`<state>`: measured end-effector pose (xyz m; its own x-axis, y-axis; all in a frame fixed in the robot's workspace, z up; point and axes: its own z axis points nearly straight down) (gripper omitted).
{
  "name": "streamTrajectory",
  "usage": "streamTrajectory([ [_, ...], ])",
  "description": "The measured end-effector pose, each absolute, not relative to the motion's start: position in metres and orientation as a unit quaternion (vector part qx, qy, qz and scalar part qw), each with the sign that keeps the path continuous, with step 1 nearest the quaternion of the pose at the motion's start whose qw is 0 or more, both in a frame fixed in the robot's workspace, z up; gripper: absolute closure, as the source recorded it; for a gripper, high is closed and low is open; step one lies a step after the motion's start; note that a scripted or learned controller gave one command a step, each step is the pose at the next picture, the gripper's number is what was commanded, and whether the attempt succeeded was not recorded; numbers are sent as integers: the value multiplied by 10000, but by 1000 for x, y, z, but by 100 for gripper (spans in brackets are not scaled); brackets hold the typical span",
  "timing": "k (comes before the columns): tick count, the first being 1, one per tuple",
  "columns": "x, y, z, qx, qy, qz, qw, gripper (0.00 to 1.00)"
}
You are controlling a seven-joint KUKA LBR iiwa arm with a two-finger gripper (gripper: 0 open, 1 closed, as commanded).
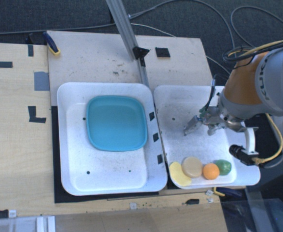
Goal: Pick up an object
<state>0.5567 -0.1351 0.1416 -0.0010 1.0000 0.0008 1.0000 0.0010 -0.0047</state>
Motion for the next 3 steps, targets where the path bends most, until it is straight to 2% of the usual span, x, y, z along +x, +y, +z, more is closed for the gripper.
streamTrajectory([
  [1, 558, -135, 154, -7066, -7076, 3, 6, 100],
  [2, 560, -136, 216, -7069, -7074, -15, -20, 100],
  [3, 560, -136, 218, -7070, -7072, 1, 2, 100],
])
